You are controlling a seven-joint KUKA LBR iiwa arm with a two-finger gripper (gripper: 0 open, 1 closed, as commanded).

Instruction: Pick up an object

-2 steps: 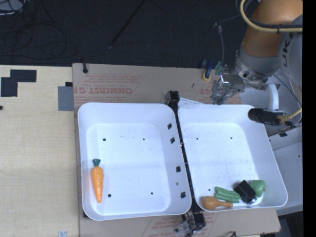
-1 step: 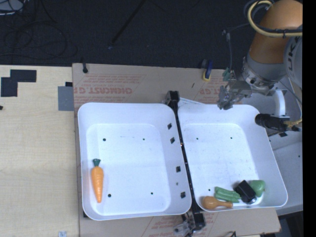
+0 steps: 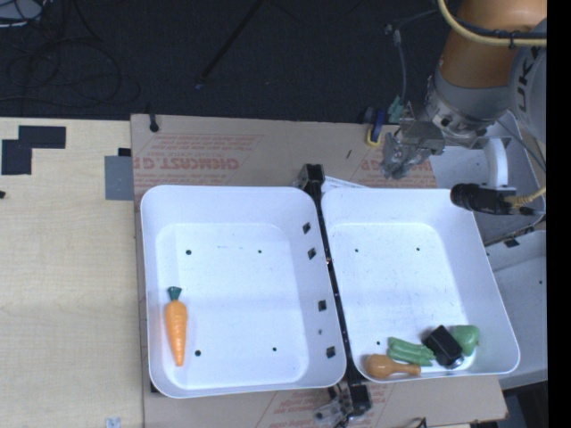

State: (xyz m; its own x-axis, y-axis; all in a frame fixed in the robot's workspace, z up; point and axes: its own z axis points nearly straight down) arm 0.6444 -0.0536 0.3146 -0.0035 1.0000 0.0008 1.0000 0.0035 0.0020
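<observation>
An orange toy carrot with a green top lies near the front left of the left bin. In the right bin, at its front right corner, lie a tan pear-shaped piece, a green pod, a black block and a green piece, close together. My gripper hangs above the back edge of the right bin, behind its left half, far from those objects. I see nothing between its fingers.
A black divider runs between the two bins. Brown cardboard lies under them, with light wood bench to the left. A black cylinder sticks out at the right bin's back right corner.
</observation>
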